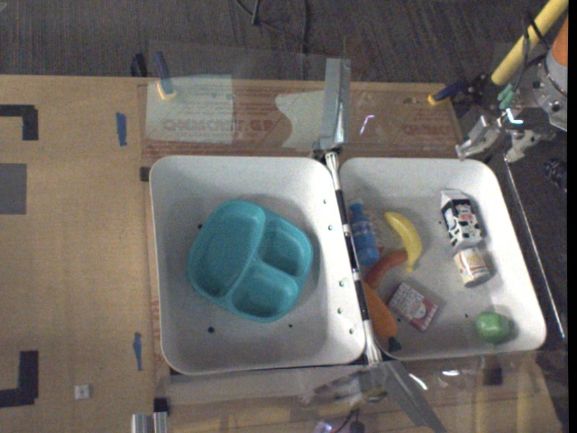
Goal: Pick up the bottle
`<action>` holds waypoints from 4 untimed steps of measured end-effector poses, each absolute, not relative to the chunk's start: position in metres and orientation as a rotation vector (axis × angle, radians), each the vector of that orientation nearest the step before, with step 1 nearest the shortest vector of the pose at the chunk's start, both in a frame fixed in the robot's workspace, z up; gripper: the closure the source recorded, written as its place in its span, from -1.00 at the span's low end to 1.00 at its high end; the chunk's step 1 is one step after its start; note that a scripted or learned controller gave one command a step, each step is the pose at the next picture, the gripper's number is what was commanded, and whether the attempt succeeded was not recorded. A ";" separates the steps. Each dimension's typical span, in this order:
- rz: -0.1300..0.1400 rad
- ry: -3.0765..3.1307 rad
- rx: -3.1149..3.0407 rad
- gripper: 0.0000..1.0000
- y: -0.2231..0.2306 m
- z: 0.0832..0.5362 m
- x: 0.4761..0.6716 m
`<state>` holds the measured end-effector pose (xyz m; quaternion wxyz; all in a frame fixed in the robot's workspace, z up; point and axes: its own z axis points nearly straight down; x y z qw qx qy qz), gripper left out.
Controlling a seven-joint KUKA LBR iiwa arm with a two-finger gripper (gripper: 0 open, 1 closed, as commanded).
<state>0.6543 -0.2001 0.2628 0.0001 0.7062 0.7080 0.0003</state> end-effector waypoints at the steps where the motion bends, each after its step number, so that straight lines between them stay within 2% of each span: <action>1: -0.003 1.836 2.551 -1.00 -0.203 0.161 0.662; 2: -0.003 1.533 2.745 -1.00 -0.204 0.113 0.575; 3: 0.000 1.529 2.747 1.00 -0.205 0.123 0.575; 4: -0.001 1.155 2.921 1.00 -0.157 0.215 0.645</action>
